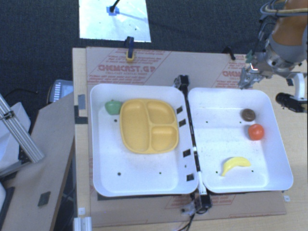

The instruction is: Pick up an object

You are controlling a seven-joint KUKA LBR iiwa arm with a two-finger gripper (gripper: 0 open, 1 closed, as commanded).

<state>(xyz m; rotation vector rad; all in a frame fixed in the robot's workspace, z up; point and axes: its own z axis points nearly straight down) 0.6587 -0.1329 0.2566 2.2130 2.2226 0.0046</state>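
The right bin [211,100] holds a small brown round object [248,114], an orange-red ball [256,132] just below it, and a yellow banana [235,164] toward the front. My gripper [246,81] hangs over the back rim of the right bin, up and a little left of the brown object, well apart from all three things. Nothing shows between its fingers. The grey arm with its orange band [288,28] comes in from the upper right.
The left bin [103,172] carries a yellow divided tray [148,125] with a green apple-like object [112,107] at its upper left. A black divider strip [187,129] runs between the bins. Cardboard [159,66] lies under both bins.
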